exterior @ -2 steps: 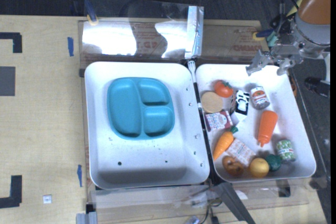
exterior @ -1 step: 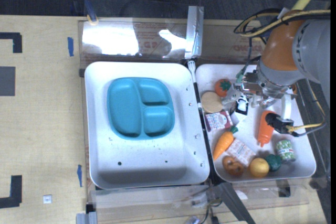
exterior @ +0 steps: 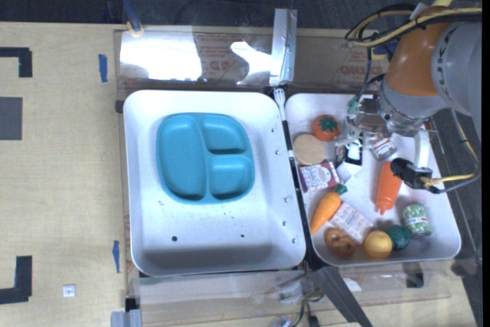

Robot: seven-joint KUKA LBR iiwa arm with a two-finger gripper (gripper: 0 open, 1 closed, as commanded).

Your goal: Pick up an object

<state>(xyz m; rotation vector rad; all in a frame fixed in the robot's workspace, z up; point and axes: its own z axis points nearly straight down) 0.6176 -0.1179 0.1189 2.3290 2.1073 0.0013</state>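
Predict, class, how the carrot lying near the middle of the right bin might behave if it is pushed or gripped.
The carrot tapers, so it would probably roll in a curve. It looks like smooth plastic, likely light, stiff and a bit slippery. Neighbours crowd it, so a push may nudge the packet.

Pale wooden bench (exterior: 53, 188), two white bins side by side — left bin (exterior: 145, 241), right bin (exterior: 448, 237)

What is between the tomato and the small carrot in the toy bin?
In the camera view, a tan round cookie and a dark red packet lie between the tomato and the small carrot.
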